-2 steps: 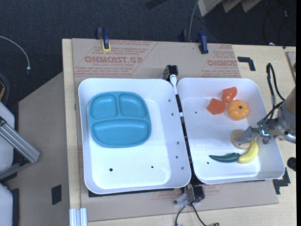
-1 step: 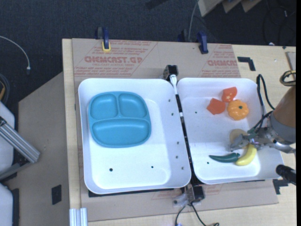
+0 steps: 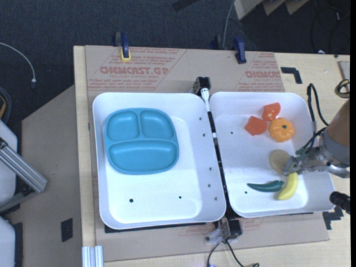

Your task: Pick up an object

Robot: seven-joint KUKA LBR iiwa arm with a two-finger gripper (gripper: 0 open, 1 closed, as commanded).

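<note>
The right bin holds several toy foods. A red piece and a second red-orange piece lie at the back beside an orange pumpkin-like fruit. Nearer the front are a tan round piece, a green chili and a yellow banana. My gripper reaches in from the right, low in the bin, right at the tan piece's right edge and just above the banana's upper end. Nothing is visibly lifted off the bin floor.
The left bin holds a blue divided plate in its back left part. A black divider with clamps runs between the two bins. The arm's grey body stands over the right bin's right rim.
</note>
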